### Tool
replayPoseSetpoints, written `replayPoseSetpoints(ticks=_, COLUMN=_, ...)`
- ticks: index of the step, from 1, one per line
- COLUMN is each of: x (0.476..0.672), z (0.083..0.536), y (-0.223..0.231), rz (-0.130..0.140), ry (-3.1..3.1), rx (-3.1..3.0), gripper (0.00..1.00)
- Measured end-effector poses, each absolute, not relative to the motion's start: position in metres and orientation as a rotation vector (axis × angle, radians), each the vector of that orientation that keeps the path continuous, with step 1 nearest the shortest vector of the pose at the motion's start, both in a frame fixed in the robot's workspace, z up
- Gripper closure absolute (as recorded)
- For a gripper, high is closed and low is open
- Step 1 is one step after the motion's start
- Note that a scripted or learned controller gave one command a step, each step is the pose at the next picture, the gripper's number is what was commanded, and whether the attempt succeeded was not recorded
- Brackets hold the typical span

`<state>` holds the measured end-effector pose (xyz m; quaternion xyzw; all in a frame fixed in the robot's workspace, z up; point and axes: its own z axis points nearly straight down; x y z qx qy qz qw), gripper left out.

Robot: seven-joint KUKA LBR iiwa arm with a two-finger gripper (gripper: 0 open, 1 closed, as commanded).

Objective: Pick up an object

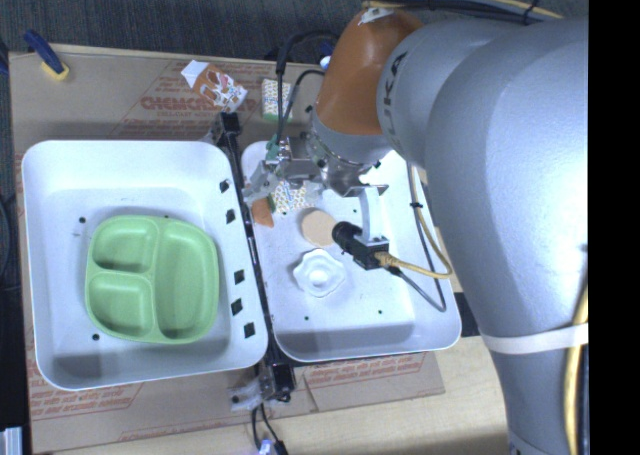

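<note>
The right bin (400,328) holds a few small objects. A tan round disc (316,227) lies near its middle, and a white crumpled cup-like piece (318,274) sits just below it. An orange piece (262,212) lies by the bin's left wall, with a white spotted item (291,197) beside it. My gripper (273,172) is low over the bin's upper left corner, right above the spotted item and the orange piece. The wrist hides whatever lies directly beneath it.
The left bin (50,173) holds a green divided plate (153,278). A black divider with clips (243,243) runs between the bins. Small packets (215,88) lie on the cardboard behind the bins. A black connector with a yellow cable (365,248) hangs over the right bin.
</note>
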<state>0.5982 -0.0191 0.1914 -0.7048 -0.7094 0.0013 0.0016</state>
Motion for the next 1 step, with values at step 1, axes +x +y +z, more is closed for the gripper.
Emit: replayPoseSetpoints(ticks=1, x=0.5893, z=0.1914, y=0.0966, rz=0.004, ry=-2.230, rx=-2.210, gripper=0.00)
